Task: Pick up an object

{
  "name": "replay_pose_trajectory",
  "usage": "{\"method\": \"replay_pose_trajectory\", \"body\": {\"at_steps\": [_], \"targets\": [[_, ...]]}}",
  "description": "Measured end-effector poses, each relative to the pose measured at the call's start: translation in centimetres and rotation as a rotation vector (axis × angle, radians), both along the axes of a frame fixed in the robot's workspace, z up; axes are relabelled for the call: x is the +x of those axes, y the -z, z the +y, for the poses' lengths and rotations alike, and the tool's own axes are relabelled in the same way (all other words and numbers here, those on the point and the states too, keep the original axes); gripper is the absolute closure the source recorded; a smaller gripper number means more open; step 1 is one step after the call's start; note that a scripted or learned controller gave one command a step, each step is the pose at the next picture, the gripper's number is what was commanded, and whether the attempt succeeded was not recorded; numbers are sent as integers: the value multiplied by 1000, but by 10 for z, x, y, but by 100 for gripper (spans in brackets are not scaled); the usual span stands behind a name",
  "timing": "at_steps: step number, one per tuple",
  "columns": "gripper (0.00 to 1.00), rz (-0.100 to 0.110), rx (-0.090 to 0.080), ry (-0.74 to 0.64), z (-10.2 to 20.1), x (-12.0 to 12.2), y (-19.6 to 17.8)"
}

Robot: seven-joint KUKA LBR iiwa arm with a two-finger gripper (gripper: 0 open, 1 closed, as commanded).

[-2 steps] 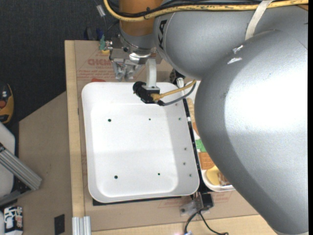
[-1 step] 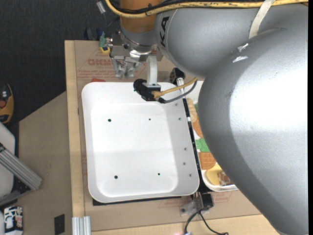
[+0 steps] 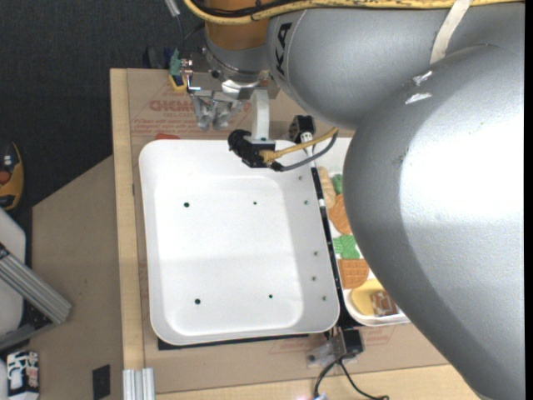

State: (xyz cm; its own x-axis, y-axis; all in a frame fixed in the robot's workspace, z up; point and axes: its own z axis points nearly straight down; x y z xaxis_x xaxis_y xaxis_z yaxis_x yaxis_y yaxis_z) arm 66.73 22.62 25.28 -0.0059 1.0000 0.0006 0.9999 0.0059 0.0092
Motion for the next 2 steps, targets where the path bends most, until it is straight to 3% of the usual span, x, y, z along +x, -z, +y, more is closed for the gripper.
{"method": "replay_pose_trajectory", "body": {"at_steps": [2], "targets": [[100, -5, 0, -3, 2, 0, -21]]}}
